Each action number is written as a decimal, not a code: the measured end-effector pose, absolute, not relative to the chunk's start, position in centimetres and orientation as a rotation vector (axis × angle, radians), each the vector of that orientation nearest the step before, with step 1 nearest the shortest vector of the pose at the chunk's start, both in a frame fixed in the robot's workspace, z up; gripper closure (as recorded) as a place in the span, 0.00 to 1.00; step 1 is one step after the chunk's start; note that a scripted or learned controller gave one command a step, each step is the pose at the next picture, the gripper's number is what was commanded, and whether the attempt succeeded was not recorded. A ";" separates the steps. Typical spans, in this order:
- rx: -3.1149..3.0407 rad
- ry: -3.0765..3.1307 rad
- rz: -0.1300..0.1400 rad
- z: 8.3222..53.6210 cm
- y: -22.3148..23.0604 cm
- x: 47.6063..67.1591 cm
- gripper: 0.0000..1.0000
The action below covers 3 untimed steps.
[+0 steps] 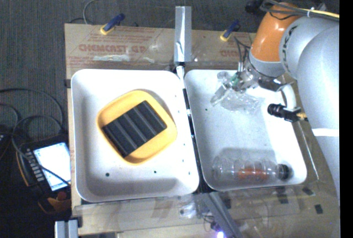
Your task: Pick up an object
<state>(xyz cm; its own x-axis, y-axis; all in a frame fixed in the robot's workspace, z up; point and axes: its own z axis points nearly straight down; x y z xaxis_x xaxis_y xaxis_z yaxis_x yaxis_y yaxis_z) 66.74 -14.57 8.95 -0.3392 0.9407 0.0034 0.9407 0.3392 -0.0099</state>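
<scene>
— Clear plastic is what the right bin point(251, 137) carries: a bottle point(251, 169) lies on its side near the front wall, its dark cap pointing toward the arm's side, with something reddish-orange showing through the middle of its body.

— And nearer the back of that bin?

— A second see-through thing point(236, 100), crumpled or faceted, lies there. Its outline is hard to read against the white floor; it looks like thin, glinting plastic and no more can be said of its form.

— Where is the gripper point(238, 81)?

— It hangs at the back of the right bin, right above that crumpled clear piece, below the orange band point(270, 38) of the grey arm point(317, 71). Whether its jaws are spread or closed cannot be told from this slant, nor whether it touches the piece.

— What about the left bin point(88, 121)?

— One thing lies near its middle, turned at an angle: a yellow tray-like object point(138, 125) with rounded corners, and a dark ribbed insert set into its top. It stands apart from all four walls.

— Anything around the bins?

— They rest on a brown board point(121, 49), with two yellow-and-blue clamps point(112, 23) at its back edge. A handheld screen device point(47, 165) lies on the floor to the left.
</scene>
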 end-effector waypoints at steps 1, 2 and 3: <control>-1.716 -2.641 -0.001 9.0 -16.8 65.0 0.00; -1.818 -2.541 -0.001 8.9 -18.9 66.9 0.00; -1.806 -2.534 0.008 9.7 -18.6 66.7 1.00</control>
<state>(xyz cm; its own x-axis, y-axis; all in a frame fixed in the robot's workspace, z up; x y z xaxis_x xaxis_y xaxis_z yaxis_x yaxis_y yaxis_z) 66.70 -18.59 9.73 -0.3260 0.9451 0.0209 0.9450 0.3265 -0.0213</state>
